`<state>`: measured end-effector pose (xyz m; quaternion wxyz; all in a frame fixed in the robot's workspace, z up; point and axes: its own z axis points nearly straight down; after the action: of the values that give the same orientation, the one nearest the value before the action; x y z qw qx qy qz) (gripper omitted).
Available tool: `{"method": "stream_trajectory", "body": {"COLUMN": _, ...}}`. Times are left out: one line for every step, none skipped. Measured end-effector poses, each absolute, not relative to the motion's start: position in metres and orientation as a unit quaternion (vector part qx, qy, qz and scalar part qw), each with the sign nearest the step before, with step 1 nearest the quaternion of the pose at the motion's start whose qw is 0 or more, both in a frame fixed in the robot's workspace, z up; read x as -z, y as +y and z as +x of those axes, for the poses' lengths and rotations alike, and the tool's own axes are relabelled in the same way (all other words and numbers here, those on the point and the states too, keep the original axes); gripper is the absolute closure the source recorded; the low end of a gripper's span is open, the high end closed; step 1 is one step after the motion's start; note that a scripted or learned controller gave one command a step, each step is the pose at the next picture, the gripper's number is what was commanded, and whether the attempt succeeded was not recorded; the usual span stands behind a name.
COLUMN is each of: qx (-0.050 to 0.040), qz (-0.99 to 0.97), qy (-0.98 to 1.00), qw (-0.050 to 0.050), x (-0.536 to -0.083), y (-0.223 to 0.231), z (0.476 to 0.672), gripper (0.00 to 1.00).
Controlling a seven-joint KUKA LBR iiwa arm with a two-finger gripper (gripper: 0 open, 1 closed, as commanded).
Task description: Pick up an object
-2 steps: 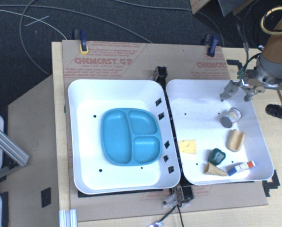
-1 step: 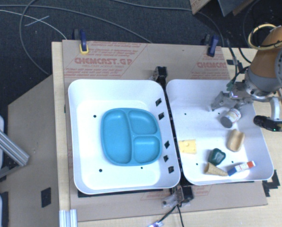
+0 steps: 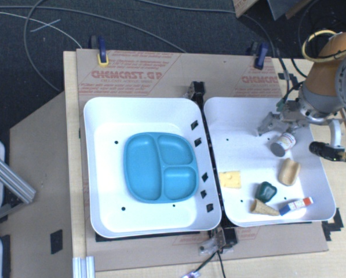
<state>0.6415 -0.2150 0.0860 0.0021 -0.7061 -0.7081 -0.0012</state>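
**Gripper low over the right bin, near a small white cylinder**

Over the far part of the right bin, near the desk's right edge, the grey arm comes down with its orange band showing above the wrist. The gripper sits low at the bin floor. How far it is spread cannot be told from this slanted view, and nothing is seen held in it.

Just beside the gripper, toward the near-right, lies a small white cylinder with a grey cap end. It rests on its side, its long axis running diagonally, the grey end pointing toward the desk's near-left corner.

Further toward the near edge lie the other things in that bin. A tan oblong piece lies with its long axis roughly from far to near. A yellow square sits close to the wall shared with the left bin. A dark green lump touches a tan wedge whose tip points toward the desk's right edge. A white tube with a blue end and a red end lies just beside the wedge, its length running left to right.

The left bin holds a blue divided plate of three compartments, set about mid-bin.
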Motion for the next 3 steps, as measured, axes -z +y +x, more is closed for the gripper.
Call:
{"method": "stream_trajectory", "body": {"qx": 0.0013, "qz": -0.706, "qy": -0.708, "qw": 0.000, "x": -0.098, "y": -0.216, "z": 0.642, "gripper": 1.00}}
{"method": "stream_trajectory", "body": {"qx": 0.0020, "qz": -0.707, "qy": -0.707, "qw": -0.004, "x": -0.163, "y": -0.221, "z": 0.646, "gripper": 1.00}}
{"method": "stream_trajectory", "body": {"qx": 0.0025, "qz": -0.706, "qy": -0.708, "qw": -0.004, "x": -0.227, "y": -0.215, "z": 0.652, "gripper": 1.00}}
